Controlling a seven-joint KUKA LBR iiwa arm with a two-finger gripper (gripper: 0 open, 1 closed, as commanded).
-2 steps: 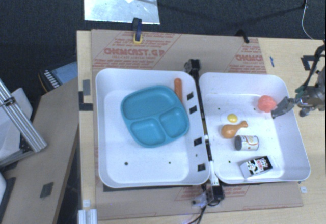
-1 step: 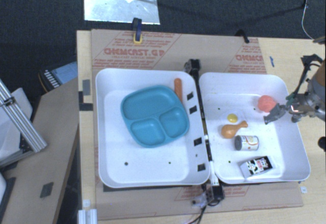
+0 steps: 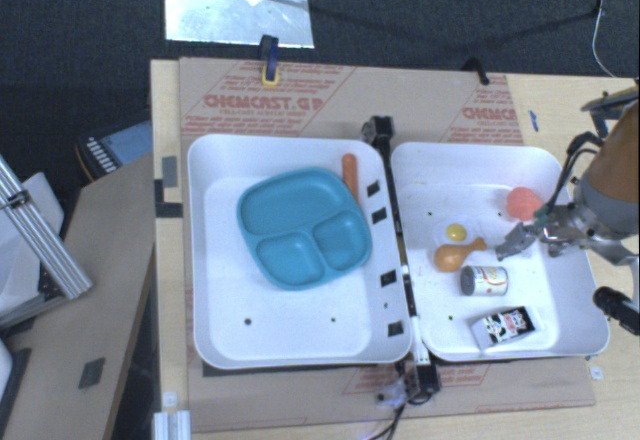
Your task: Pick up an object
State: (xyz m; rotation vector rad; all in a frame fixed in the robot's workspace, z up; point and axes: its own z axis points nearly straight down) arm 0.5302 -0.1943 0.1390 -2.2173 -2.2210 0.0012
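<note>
Gripper (image 3: 512,243) seen low over right bin (image 3: 560,328); finger gap cannot be told. Orange pear-shaped toy (image 3: 455,254) lies just left; small can (image 3: 484,280) just below, apart.

The table (image 3: 165,108) carries a brown printed cardboard sheet (image 3: 330,98). Two shallow white bins sit on the sheet, touching side by side: the left bin (image 3: 215,328) and the right bin (image 3: 575,323).

blue plate (image 3: 303,228) | white bins (image 3: 225,328) | pink ball (image 3: 523,201) | orange-yellow gourd (image 3: 455,253)
</note>
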